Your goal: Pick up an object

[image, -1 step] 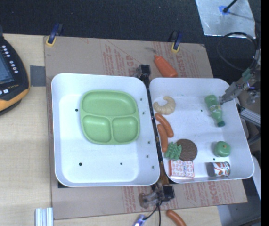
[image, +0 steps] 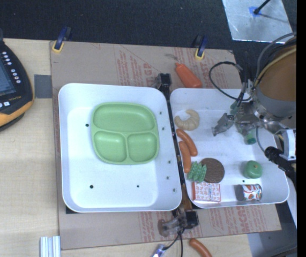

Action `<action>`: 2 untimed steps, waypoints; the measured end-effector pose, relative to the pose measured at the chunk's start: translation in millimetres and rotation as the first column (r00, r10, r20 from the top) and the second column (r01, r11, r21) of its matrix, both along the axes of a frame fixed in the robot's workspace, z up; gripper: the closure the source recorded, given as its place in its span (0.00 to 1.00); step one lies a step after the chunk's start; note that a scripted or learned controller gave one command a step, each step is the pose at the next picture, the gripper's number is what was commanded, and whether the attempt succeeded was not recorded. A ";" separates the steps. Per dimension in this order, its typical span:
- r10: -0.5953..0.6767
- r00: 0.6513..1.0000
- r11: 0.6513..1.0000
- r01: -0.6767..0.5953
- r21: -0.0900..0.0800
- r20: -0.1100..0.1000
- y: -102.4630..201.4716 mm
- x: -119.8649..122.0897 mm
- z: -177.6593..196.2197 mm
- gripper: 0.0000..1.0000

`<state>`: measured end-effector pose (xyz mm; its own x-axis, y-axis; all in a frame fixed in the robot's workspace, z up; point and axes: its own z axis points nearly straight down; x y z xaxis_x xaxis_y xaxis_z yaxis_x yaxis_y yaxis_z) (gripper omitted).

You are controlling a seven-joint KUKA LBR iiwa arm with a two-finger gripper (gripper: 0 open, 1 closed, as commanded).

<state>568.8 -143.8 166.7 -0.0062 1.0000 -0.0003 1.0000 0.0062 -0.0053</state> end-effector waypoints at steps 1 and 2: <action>0.000 1.000 1.000 0.000 0.000 0.000 -13.7 -52.2 -52.7 0.00; 0.001 1.000 1.000 -0.001 0.001 0.002 49.2 -80.3 -75.1 0.00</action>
